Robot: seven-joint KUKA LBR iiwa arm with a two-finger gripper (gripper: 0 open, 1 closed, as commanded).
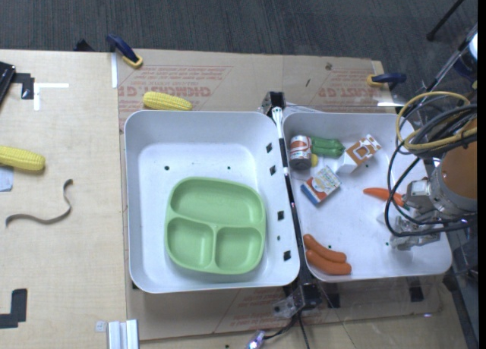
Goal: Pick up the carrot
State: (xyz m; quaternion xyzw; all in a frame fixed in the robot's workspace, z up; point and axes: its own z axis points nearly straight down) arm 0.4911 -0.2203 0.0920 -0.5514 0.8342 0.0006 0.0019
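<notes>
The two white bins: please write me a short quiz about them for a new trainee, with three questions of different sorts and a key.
1. True or false: the green divided plate lies in the left bin.
2. Which thing lies nearest the carrot in the right bin?
A. the hot dogs
B. the gripper
C. the can
3. Fill in: one corn cob lies on the cardboard behind the left bin; another corn cob lies on the ____ bench top to its left.

Key: 1 true; 2 B; 3 wooden.
</notes>
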